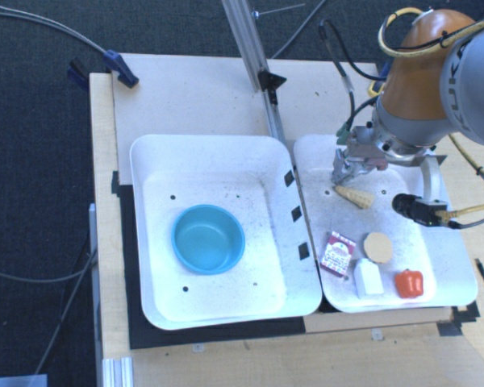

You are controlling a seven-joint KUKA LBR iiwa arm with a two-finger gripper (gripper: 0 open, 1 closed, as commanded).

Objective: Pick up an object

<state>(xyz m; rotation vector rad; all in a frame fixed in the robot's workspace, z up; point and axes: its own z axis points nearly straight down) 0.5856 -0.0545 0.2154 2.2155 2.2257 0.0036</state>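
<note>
End effector (pixel 344 172) sits low over the right bin (pixel 436 293), at its upper left. Can't tell its opening state from this angle. Tan cone-shaped object (pixel 354 196) lies just below it, on the bin floor. Nearer the front: pink packet (pixel 337 254), tan disc (pixel 378 247), white block (pixel 369 279), red pepper-like piece (pixel 409 283). Left bin (pixel 153 176) holds a blue bowl (pixel 208 239).

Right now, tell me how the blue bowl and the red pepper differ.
The blue bowl is far bigger than the red pepper. The bowl is an open, round, hollow dish; the pepper is a small lumpy solid. The bowl sits alone in the left bin; the pepper lies among other small items in the right bin. Both rest untouched, away from the gripper.
</note>
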